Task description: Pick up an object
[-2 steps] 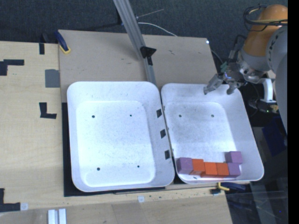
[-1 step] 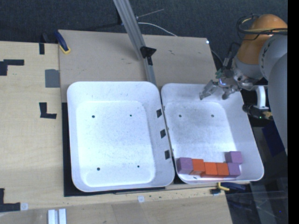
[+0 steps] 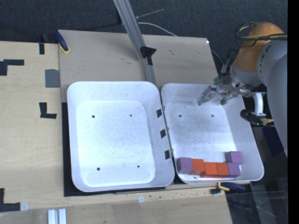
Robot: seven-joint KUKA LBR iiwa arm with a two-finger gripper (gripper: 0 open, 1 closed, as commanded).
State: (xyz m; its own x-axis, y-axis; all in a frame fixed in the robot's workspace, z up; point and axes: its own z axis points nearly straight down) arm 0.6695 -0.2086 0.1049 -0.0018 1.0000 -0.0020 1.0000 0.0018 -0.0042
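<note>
Several blocks lie in a row along the near edge of the right bin [image 3: 243, 134]: a purple block [image 3: 185, 164] at the left, orange blocks [image 3: 211, 168] in the middle, and a purple block [image 3: 233, 157] at the right end. My gripper [image 3: 215, 98] hangs over the far right corner of that bin, well away from the blocks. Its two fingers are spread apart with nothing between them.
The left bin [image 3: 74, 125] sits beside the right one. A slanted metal rail [image 3: 133, 29] runs from the top down to the gap between the bins. The arm's grey body [image 3: 280, 78] fills the right side. A blue and yellow clamp [image 3: 63, 43] sits at the board's far left corner.
</note>
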